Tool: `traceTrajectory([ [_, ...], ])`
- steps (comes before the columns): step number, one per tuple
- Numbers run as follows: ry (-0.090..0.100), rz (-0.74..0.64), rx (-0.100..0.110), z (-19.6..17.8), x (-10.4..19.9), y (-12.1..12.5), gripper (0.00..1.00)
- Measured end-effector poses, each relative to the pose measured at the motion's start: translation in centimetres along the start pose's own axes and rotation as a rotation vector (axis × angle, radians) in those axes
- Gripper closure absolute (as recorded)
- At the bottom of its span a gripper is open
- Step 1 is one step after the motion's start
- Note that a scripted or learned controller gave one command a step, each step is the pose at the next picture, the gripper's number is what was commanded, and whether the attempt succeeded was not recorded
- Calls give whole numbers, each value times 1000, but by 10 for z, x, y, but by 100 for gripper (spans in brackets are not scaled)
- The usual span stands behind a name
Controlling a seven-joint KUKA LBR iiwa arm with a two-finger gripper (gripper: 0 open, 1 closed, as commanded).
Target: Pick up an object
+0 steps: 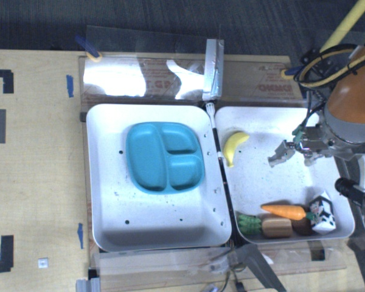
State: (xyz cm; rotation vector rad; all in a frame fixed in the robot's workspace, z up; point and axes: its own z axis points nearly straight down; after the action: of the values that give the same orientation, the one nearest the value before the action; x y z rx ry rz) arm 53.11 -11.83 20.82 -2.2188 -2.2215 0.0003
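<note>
Banana lies at the upper left of the right bin; the gripper, right of it, hangs with fingers seemingly spread, pinching nothing.

A: Background? Dark grey carpet at 12 o'clock.
B: Pale wooden bench at 9 o'clock, black tape marks, blue tape bits. Glare on clear sheet.
</note>
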Motion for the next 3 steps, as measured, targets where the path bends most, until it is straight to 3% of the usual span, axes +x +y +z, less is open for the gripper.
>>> traceTrajectory([
  [1, -3, 62, -9, 119, -43, 27, 0],
  [2, 1, -80, -5, 121, -81, -50, 0],
  [3, -3, -79, -12, 110, -82, -48, 100],
])
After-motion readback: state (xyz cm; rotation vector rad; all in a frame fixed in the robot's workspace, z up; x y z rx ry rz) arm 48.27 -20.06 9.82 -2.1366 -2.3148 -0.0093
